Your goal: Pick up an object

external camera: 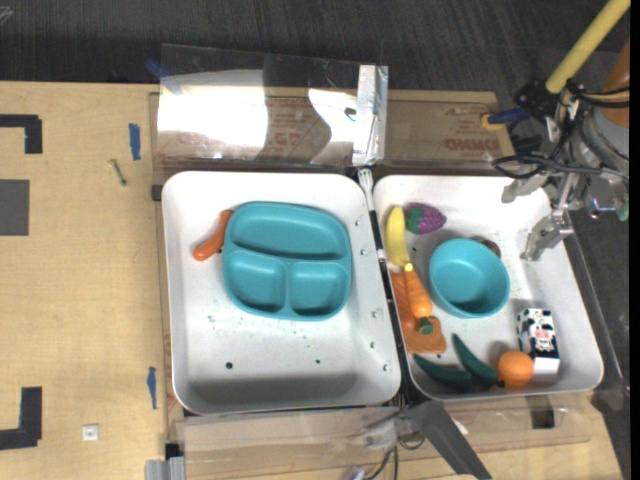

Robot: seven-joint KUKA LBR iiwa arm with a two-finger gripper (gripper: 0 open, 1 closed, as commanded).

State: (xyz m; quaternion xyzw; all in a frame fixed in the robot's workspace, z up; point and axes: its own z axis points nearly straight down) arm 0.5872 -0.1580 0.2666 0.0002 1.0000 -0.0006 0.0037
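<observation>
Honestly you're barely started: the gripper [548, 230] hangs over the right bin [583, 298] with fingers spread, nothing held, well clear of the teal bowl [468, 278].

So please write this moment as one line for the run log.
gripper: above right bin's far right edge | holding: nothing seen | blue bowl: in right bin

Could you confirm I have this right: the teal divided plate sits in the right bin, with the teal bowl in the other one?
Not quite. The camera view shows the teal divided plate in the left bin, not the right; the teal bowl is in the right bin, so they are indeed in separate bins.
</observation>
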